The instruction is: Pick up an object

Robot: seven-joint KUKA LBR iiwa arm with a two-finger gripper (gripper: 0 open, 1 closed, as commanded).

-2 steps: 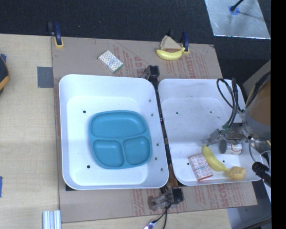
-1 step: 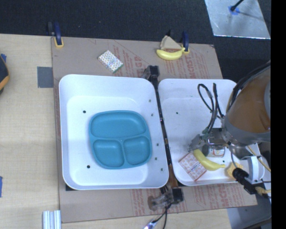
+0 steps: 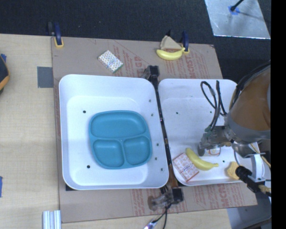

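Note:
In the right bin [image 3: 181,99] a yellow banana [image 3: 200,160] lies near the front wall, with a small white packet with red print [image 3: 184,166] just to its left. A yellow piece [image 3: 232,170] rests at the front right corner. My gripper [image 3: 210,146] hangs low over the bin floor, just above and behind the banana's right end. The arm's grey and orange body [image 3: 250,111] covers the bin's right side. I see nothing held between the fingers.
The left bin [image 3: 71,128] holds a blue divided plate [image 3: 120,138]. On the cardboard behind the bins lie a second banana with a sandwich toy [image 3: 170,50] and a patterned packet [image 3: 110,60]. Black cables [image 3: 212,97] loop over the right bin's back.

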